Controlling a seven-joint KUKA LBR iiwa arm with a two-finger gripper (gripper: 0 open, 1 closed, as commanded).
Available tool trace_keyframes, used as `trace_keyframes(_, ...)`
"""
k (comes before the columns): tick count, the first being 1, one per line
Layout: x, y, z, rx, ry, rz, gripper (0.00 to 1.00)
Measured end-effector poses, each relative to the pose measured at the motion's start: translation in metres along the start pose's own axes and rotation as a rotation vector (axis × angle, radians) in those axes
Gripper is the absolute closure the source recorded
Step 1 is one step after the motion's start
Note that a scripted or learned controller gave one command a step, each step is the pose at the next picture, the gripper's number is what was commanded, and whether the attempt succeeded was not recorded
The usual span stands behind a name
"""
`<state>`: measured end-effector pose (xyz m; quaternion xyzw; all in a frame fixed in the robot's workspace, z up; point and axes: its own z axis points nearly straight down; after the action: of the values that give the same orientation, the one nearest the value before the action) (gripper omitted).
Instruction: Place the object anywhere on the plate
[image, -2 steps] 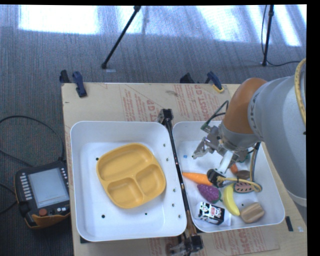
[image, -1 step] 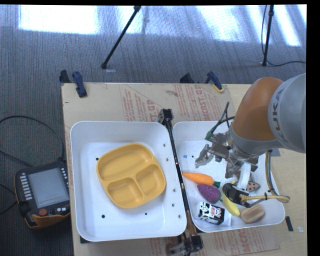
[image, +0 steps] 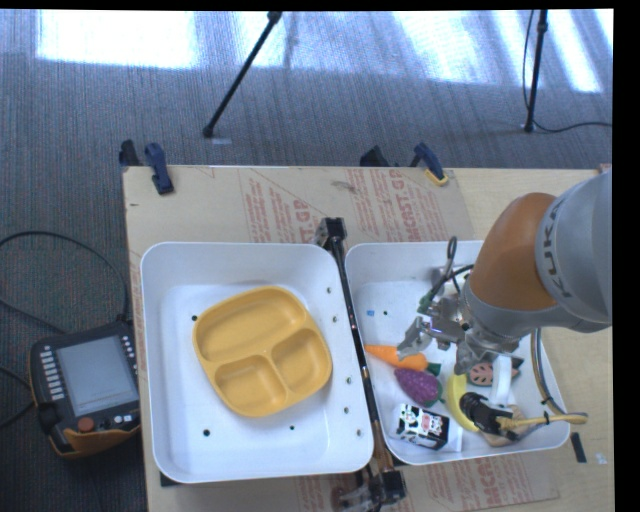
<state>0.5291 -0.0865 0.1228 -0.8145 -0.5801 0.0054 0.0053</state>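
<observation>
Camera view from above the bench: the gripper (image: 420, 345) hangs low in the right bin (image: 385, 285), just over the leafy green end of a toy carrot (image: 384, 354). Whether it is open or closed cannot be made out from this angle, and nothing can be seen held in it. The carrot, judged the likeliest object for the task as it is the piece nearest the tool, lies flat on the bin floor. Its long axis runs roughly left to right, with the orange tip pointing toward the divider between the two bins and the green top under the gripper.

A purple toy vegetable (image: 417, 384) sits just beside the carrot on the near side. A banana (image: 457, 398) and a black-and-white carton (image: 422, 425) crowd the bin's front corner. That leaves little room on the carrot's near side and more open floor on its far side.

The yellow plate (image: 262, 350), split into three compartments, rests bare in the middle of the left bin (image: 170, 300), well apart from the carrot and directly to its left. Any carry has to rise over the two bin walls that meet between them. The grey arm (image: 530, 270) reaches in from the right, so that travel runs straight away from its base. Both bin floors are smooth white plastic, on which a rounded toy may well slide if nudged.
</observation>
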Motion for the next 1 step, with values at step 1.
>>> trace_keyframes(1, 0.0003, 0.0011, -0.0114, -0.001, 0.004, 0.01, 1.0)
